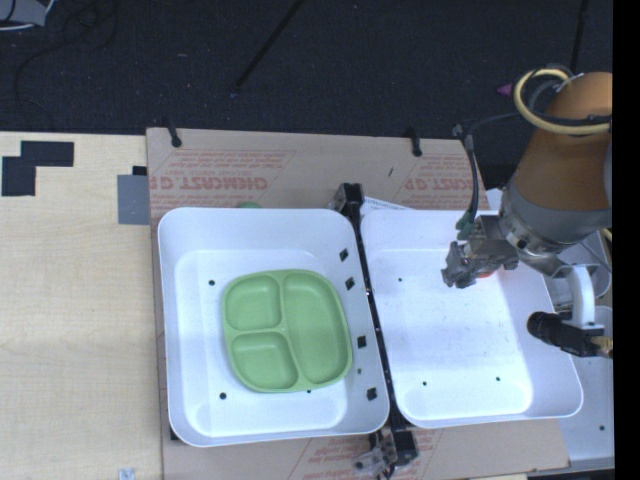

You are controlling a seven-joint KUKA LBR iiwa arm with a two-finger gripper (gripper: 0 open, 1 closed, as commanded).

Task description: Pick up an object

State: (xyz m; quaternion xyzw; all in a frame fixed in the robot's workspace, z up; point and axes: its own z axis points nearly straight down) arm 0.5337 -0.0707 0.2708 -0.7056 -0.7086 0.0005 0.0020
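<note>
Two shallow white bins sit side by side on a sheet of cardboard [300, 168] that lies on a pale wooden bench [70, 298]. The left bin [190, 248] holds a green divided plate [286, 329] with three compartments, lying flat near the middle of the bin floor and slightly turned relative to the bin walls. The right bin [470, 368] shows a bare white floor marked by a few small dark dots. The arm [565, 168] enters from the right, its orange band above the grey wrist, with a loop of yellow cable at its top. The gripper [462, 271] hangs over the upper part of the right bin, near that bin's back wall and well apart from the plate. Whether the gripper is wide or narrow cannot be told at this angle; nothing can be made out in its grasp. A black clip [350, 196] sits where the two bins meet at the back.
</note>
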